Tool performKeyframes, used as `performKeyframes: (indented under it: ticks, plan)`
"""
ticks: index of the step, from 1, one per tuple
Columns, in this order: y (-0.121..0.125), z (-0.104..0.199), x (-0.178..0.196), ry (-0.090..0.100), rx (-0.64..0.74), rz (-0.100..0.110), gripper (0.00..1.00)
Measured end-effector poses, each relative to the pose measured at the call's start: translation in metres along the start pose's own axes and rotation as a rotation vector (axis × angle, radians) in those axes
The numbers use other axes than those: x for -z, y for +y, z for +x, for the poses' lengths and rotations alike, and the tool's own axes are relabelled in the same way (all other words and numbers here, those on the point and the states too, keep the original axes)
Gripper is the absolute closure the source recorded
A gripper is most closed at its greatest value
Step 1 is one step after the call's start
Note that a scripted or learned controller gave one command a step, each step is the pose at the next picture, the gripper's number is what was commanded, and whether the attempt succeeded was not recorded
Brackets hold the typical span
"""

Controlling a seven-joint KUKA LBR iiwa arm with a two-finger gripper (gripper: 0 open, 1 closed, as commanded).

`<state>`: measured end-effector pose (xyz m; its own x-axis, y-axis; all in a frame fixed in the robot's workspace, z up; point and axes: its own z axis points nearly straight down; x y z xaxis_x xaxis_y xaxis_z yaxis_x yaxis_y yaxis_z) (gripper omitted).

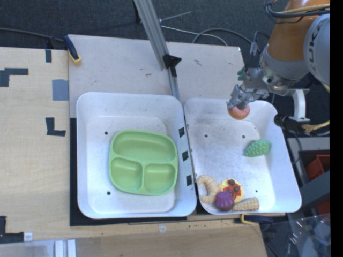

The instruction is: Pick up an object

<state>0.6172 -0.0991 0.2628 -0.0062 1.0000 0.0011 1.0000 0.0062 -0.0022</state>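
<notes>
Your end effector (239, 104) sits at the right bin's (278, 197) twelve o'clock edge, clamped on a small orange-pink toy fruit (239, 112). It looks light, rigid and smooth; grip across its middle, or it may slip.

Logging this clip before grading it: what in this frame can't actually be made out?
- Orange-red object: upper part hidden beneath the gripper; its identity is unclear.
- Gripper: grip on that object unreadable from the camera view; the wrist covers it.
- Toy food pile in the right bin: pieces overlap, too small to name.
- Arm: cut off by the top edge.
</notes>
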Motion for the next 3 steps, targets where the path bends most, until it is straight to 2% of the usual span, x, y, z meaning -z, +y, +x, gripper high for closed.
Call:
performKeyframes:
  ticks: [1,3]
  plan:
    - [-0.005,0.057,-0.016,0.0,0.0,0.001,1.0]
    - [-0.012,0.158,-0.015,0.0,0.0,0.001,1.0]
